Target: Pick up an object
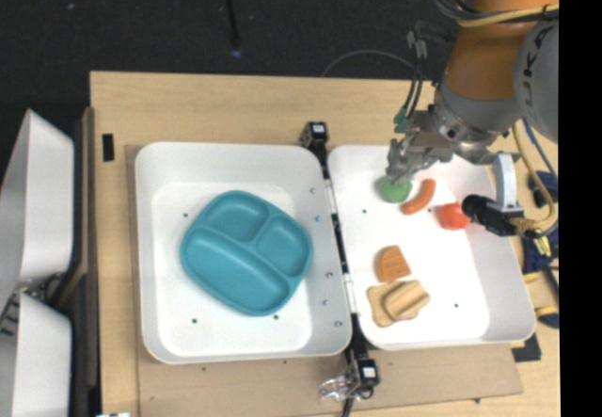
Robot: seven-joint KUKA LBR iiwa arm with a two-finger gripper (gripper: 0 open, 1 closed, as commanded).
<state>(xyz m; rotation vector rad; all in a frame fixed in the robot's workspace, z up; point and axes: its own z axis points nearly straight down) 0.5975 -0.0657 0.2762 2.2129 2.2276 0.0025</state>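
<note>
two shallow white bins sit side by side on a pale wooden bench [113,104]. left bin [155,312]: holds one teal divided tray [246,251], three compartments, lying slightly turned within the bin, apart from every wall. right bin [489,312]: holds five small items. item one, a green rounded piece [394,188], near the bin's far left corner. item two, an orange sausage-shaped piece [419,198], tilted, touching or just beside the green piece on its right. item three, a small red piece [452,216], right of the sausage shape, close against a black fitting [489,214] at the bin's right side. item four, an orange-brown wedge [393,264], near the bin's middle. item five, a tan bread-like piece [398,301], just below the wedge, touching or nearly so. arm [494,39]: grey with orange band, entering from the right, wrist over the far part of the right bin. gripper [403,170]: pointed down directly over the green rounded piece, its tip at or against the top of that piece; whether the claw is apart, together or clamped cannot be told from this angle. black clips [314,134] sit on the seam between the bins, far and near ends.
</note>
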